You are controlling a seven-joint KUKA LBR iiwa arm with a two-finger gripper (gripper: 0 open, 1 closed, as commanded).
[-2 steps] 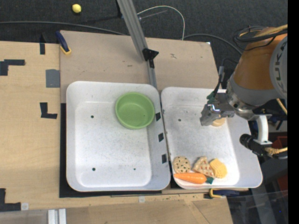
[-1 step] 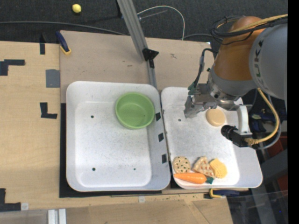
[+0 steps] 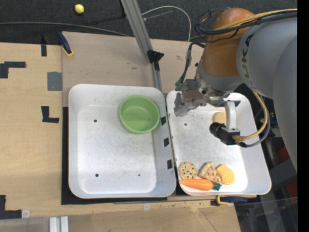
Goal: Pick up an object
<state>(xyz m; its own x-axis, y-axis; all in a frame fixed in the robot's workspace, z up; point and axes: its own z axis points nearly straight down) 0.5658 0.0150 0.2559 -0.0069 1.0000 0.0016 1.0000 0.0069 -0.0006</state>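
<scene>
My gripper hangs over the back left corner of the right bin, close to the wall between the two bins. The grey and orange arm covers the bin's back edge. Nothing shows beneath the gripper. At the right bin's front lie a round cookie, a cracker, a yellow-orange piece and a carrot. A tan round item sits partly behind the wrist's white bracket. A green bowl stands upright in the left bin, toward its back right.
A slanted metal pole comes down to the back of the bins' shared wall. Black cables loop off the wrist on the right. A yellow ball and a blue-yellow clamp lie beyond the bench's back left.
</scene>
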